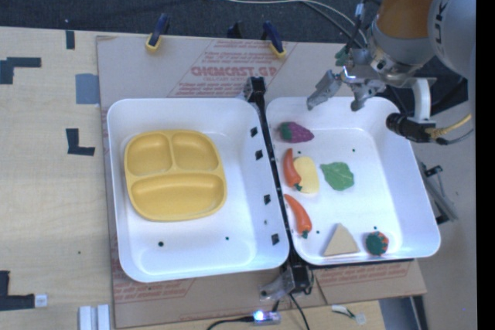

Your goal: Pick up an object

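1. While the gripper (340, 95) hangs with fingers spread and nothing between them over the right bin's (402, 166) far rim, you find the eggplant (295, 133) nearest.
2. It lies down-left of the fingers, long axis running left-right.

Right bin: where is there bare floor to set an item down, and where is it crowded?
The right bin is bare along its right side, past the green leaf, and along the top edge below the open gripper. Its left side is crowded: purple piece, two orange peppers, yellow piece. The tan wedge and green ball fill the bottom edge.
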